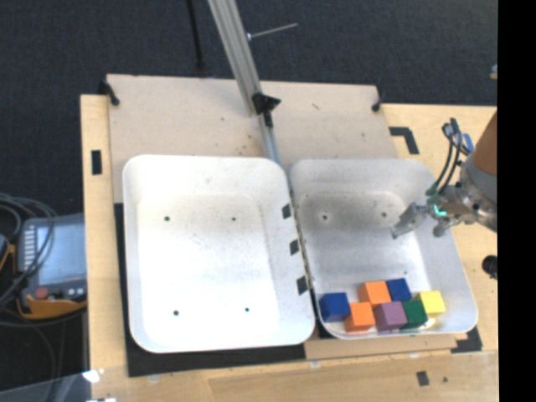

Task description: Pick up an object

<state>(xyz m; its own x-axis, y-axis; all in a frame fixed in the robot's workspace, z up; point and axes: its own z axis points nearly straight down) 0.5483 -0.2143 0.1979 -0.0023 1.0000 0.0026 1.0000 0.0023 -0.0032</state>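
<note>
Several coloured blocks lie clustered at the near edge of the right bin (pixel 360 191): a blue block (pixel 334 305), an orange block (pixel 376 291), a second blue one (pixel 399 289), a yellow block (pixel 432 301), another orange one (pixel 361 315), a purple block (pixel 389 315) and a green block (pixel 414 312). My gripper (pixel 424 224) hangs over the bin's right side, well behind the blocks. It is open, with nothing between its fingers.
The left bin (pixel 209 249) sits beside the right one, their walls touching. A slanted aluminium post (pixel 239 48) rises behind the bins. A control pendant with cables (pixel 50 262) lies off the bench's left edge.
</note>
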